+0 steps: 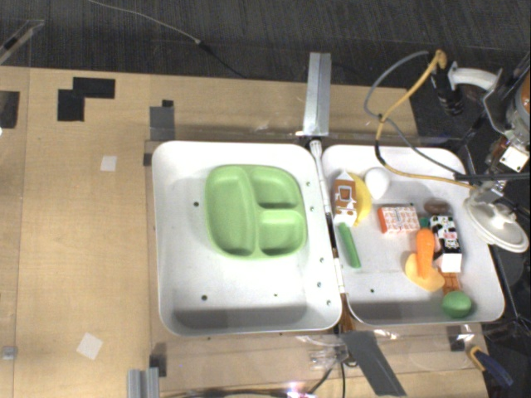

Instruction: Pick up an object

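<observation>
Nearest the camera, right bin point(489, 305), front corner: a green ball point(456, 303) lies by the front wall. Just behind it an orange carrot-shaped toy point(425, 251) lies tilted, with a yellow piece point(421, 277) touching its lower end. Beside these, to the right, a black-and-white block point(445, 232) and a small white cube point(450, 263). Toward the divider, a green stick point(348, 245) lies lengthwise.

Middle of the right bin: a red-and-white patterned cube point(398, 218). Further back, a banana point(362, 197) touches a small brown-and-white box point(343, 196); a white egg-like item point(376, 181) sits just behind.

Left bin point(174, 222): a green divided tray point(254, 210) lies at its centre, nothing else on it.

Far right: part of the arm point(514, 131) shows at the frame edge, above the right bin's outer rim, with cables looping behind. Whether the gripper is wide, narrow or carrying anything, I cannot tell from this angle.

Progress, as judged: no object is seen lifted; every candidate rests in a bin. The pick looks not yet made. Left to do: choose a target, descend, close, lift. The cluster at the front right looks crowded; the patterned cube stands more apart.
</observation>
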